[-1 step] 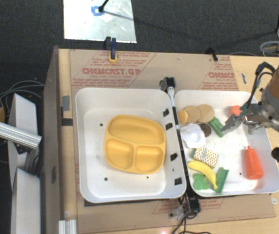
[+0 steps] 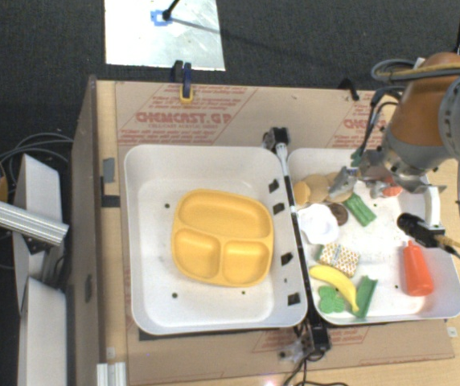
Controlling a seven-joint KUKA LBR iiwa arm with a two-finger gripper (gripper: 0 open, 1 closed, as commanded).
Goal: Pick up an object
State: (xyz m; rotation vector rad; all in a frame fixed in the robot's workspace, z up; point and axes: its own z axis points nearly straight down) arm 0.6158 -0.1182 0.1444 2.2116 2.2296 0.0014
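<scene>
Green block just beside gripper (right bin).

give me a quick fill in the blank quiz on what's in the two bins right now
1. The yellow divided tray lies in the ____ bin as the camera sees it.
2. The banana lies in the same bin as the ____ bottle.
3. The yellow tray has ____ compartments.
4. The arm reaches over the ____ bin.

Missing words: left; orange; three; right
</scene>
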